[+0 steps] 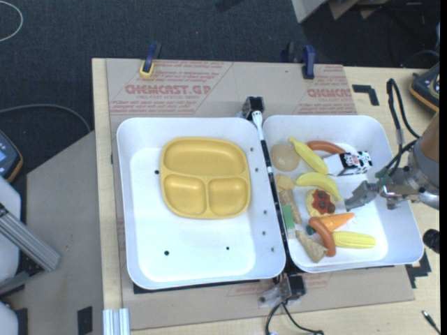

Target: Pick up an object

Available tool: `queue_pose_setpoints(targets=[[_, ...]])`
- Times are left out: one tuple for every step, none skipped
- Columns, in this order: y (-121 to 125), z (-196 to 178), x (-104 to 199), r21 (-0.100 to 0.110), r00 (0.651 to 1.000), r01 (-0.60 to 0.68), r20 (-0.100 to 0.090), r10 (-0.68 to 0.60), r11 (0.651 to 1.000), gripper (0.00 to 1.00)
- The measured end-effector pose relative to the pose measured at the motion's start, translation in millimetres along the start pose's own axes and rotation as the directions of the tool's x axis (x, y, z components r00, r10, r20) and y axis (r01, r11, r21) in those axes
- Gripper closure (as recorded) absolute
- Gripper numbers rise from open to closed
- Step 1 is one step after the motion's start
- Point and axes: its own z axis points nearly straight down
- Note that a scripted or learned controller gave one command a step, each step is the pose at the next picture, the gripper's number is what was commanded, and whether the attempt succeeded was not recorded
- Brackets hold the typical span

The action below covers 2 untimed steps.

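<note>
The right bin (pixel 398 246) holds a heap of toy food. It includes two yellow bananas (pixel 309 155), a red sausage (pixel 325 146), a tan round bun (pixel 284 157), a pizza slice (pixel 322 202), an orange carrot (pixel 332 222) and a yellow corn cob (pixel 354 240). A small black-and-white item (pixel 355 160) lies near the back. My gripper (pixel 357 197) hovers low over the right half of this bin. It is just right of the pizza slice and above the carrot's tip, with nothing visibly in it.
In the left bin (pixel 140 208) lies a yellow three-compartment plate (pixel 205 177). A black hinge strip (pixel 268 180) runs between the bins. Clamps (pixel 147 63) hold the cardboard base at the back. Cables (pixel 395 121) hang near the arm at the right.
</note>
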Motion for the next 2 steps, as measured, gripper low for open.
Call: queue_pose_setpoints(targets=[[3,-5,0,-0.012,1.0,0.004,0.003,-0.004,1.0,0.0],[-1,47,-9,-0.005,1.0,0.002,0.0,-0.002,1.0,0.0]])
